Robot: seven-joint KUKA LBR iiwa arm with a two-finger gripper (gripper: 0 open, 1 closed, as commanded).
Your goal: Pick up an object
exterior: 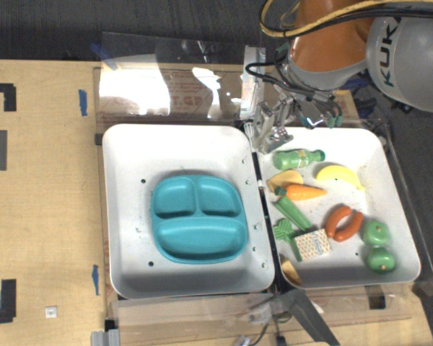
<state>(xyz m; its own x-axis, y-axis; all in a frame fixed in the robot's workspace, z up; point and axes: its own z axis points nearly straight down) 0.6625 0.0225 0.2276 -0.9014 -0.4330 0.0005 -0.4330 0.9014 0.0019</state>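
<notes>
The end effector [273, 130] hung over the right bin's [400, 222] top-left corner, just above a green toy bottle [298, 158] lying among other toy foods, probably its target; whether it gripped anything, I cannot tell.

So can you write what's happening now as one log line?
step: reaching | gripper: over right bin's far-left corner, nothing seen held | nearest: green bottle | left bin: teal tray

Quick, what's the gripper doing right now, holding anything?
Gripper: above the far left corner of the right bin, nothing visibly between its fingers; open or shut cannot be told.
</notes>
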